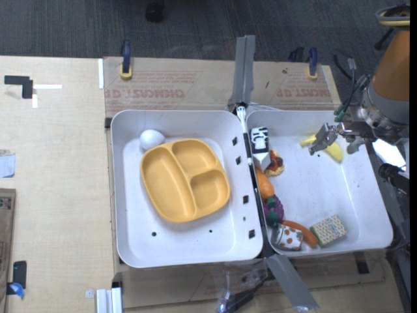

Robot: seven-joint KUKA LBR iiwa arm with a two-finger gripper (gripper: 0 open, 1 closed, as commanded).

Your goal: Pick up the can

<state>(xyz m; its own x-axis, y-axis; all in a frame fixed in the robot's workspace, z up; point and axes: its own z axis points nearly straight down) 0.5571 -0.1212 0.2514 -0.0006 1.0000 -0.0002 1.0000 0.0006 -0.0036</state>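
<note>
The two bins (124, 194) look like smooth glossy white plastic, the yellow tray (186, 180) matt plastic, the worktop (52, 175) pale wood.

grey arm (384, 113), orange band (396, 70)

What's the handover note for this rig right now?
Hand: above the far side of the right bin, next to a yellow item; open or shut unclear.
Can: probably the red-and-white item in that bin's near left corner, apart from the hand.
Done: nothing; can not yet picked.
Left: move over it, grasp, lift.
</note>
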